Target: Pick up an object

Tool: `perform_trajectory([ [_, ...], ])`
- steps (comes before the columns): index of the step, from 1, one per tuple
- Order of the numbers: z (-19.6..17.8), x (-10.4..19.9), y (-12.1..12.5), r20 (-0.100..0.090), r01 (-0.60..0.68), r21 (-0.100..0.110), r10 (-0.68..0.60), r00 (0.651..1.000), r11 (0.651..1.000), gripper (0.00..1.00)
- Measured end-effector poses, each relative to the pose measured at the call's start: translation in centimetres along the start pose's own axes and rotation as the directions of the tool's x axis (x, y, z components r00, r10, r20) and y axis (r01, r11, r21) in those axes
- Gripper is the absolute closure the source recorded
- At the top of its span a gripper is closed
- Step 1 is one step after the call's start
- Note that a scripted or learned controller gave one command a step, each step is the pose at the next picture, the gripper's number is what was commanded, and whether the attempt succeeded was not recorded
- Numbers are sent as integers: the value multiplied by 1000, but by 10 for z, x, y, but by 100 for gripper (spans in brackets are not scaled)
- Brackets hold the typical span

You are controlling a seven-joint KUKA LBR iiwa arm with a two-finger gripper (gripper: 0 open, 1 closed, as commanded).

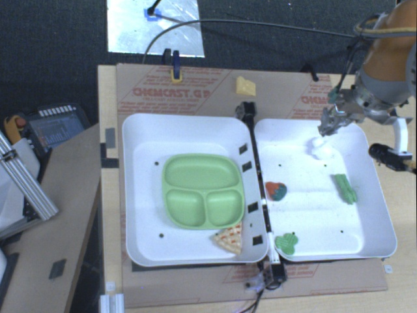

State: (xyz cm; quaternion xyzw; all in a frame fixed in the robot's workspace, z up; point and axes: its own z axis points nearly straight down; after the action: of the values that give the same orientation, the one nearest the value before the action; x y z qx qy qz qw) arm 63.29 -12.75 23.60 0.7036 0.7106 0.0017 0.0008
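Dark carpet backs the upper frame, a shiny foil sheet [155,17] lying on it at upper left with a blue bit and a black cable crossing. Left edge: grey device with a keypad [57,128] and an aluminium rail [26,184] on a tan side surface. Counter [195,87] is brown cardboard printed in red, with a blue-and-yellow clamp [174,65] at its top edge and a yellow block [245,86] just right of that. Left bin [140,135] holds a green divided plate [202,190], three compartments, flat near centre; a pizza-slice toy [229,238] lies just below the plate's lower right corner, touching or nearly so. Black clips run down the seam between the bins. Right bin [365,240]: red-and-green round toy [276,191] near the left wall, green leafy toy [287,242] at the lower left corner, white lumpy object [321,148] in the upper middle, green elongated toy [344,188] to its lower right, well apart from the others. Gripper [330,124] hangs at upper right, over the bin's top edge, tip just above the white object. Fingers: too small and blurred to judge their spread, or whether they touch the white object. Grey arm with orange band [393,28] enters from the upper right corner.
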Motion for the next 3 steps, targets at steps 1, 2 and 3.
perform_trajectory([
  [1,-7,57,-1,0,0,0,0,1000,1000,100],
  [2,-3,104,-3,0,-1,3,1,1000,1000,100],
  [3,11,156,2,-1,0,3,0,1000,1000,100],
])
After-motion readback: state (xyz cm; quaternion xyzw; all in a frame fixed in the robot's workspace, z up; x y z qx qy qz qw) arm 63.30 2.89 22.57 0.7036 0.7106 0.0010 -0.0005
